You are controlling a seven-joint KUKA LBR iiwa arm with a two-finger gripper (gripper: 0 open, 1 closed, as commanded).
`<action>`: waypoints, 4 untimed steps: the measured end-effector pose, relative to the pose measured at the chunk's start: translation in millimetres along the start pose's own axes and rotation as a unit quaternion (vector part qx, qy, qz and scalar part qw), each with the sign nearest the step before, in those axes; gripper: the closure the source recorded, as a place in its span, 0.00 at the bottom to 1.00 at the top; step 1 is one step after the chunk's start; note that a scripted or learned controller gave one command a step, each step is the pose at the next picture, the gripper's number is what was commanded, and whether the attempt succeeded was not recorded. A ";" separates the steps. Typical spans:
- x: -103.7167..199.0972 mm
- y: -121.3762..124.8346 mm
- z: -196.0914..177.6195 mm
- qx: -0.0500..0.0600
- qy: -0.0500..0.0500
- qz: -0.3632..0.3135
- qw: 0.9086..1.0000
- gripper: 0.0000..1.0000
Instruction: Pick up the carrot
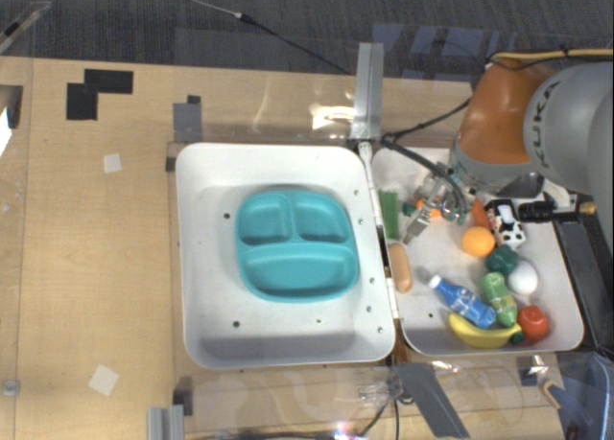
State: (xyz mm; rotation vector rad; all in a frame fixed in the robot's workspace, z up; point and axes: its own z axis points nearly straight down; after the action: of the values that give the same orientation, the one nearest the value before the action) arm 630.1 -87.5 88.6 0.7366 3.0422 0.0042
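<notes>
Tool (429, 210) low in right bin (566, 333), upper left part; open or closed, cannot tell. Carrot (479, 213) just beside it, partly under wrist. Risk: crowded toys, so grab may catch orange ball (477, 241) or knock carrot away.

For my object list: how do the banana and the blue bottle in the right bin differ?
The banana is yellow and curved; the blue bottle is straight with a white cap. The banana lies along the bin's near edge; the bottle lies slanted just above it. Both lie flat in the right bin.

Two white bins (192, 237), one teal tray (293, 242), one banana (480, 334)
</notes>
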 end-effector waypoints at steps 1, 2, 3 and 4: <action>4.5 3.1 -0.2 0.000 0.000 0.011 1.000 0.00; 4.5 3.2 -0.2 0.000 0.000 0.011 1.000 0.00; 4.5 3.2 -0.2 0.000 0.000 0.011 1.000 0.00; 4.5 3.2 -0.2 0.000 0.000 0.011 1.000 0.00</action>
State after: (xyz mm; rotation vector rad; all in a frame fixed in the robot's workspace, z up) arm 627.5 -82.6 88.7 0.7692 3.0338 0.0029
